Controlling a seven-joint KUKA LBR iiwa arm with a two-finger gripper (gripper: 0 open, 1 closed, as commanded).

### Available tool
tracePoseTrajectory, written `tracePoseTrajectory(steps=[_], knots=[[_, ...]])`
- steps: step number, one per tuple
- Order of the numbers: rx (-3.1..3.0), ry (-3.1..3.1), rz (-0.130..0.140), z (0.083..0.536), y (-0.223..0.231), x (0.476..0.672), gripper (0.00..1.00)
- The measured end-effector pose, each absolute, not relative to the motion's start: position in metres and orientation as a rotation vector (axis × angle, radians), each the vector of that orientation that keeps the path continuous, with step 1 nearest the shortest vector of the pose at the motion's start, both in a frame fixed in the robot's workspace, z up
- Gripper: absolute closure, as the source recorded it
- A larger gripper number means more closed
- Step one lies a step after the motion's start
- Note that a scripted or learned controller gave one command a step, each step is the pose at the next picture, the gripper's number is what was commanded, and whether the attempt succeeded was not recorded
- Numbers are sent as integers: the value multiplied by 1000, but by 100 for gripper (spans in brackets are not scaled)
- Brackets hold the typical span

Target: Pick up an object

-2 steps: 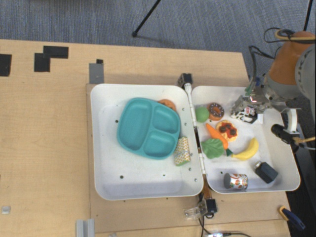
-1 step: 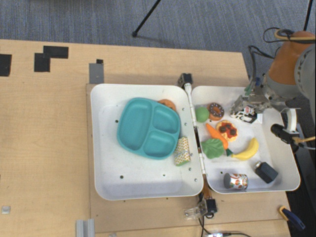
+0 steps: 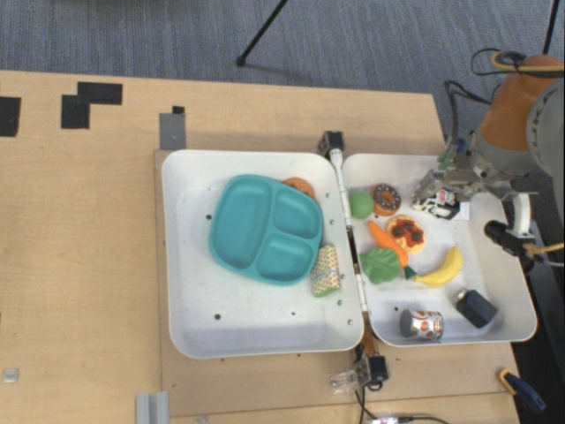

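Note:
The right bin [image 3: 508, 329] holds several small things: a green ball [image 3: 360, 204], a brown round donut-like piece [image 3: 386, 199], an orange and red toy [image 3: 406, 230], an orange carrot [image 3: 385, 238], a green leafy piece [image 3: 381, 265], a yellow banana [image 3: 441, 268], a black block [image 3: 477, 307] and a silver can [image 3: 422, 324] on its side. My gripper [image 3: 439, 200] hangs low over the far right part of this bin, just right of the donut-like piece. Whether it touches anything is hidden by the wrist.
In the left bin [image 3: 194, 325] lies a teal divided plate [image 3: 265, 228], with an orange object [image 3: 300, 185] behind it and a patterned pouch [image 3: 325, 270] at its right edge. The grey arm with its orange band [image 3: 516, 113] comes in over the right bin's far corner.

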State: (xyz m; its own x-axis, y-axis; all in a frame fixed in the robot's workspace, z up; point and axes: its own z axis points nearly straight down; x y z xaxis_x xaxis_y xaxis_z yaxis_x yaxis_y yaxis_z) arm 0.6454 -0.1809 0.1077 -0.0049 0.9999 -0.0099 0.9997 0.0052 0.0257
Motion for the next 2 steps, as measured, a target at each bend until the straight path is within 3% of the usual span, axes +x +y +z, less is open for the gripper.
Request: tracePoseTrajectory(steps=[1, 2], knots=[[2193, 2228, 45, 121, -169, 651, 100], [2191, 2216, 27, 121, -177, 648, 0]])
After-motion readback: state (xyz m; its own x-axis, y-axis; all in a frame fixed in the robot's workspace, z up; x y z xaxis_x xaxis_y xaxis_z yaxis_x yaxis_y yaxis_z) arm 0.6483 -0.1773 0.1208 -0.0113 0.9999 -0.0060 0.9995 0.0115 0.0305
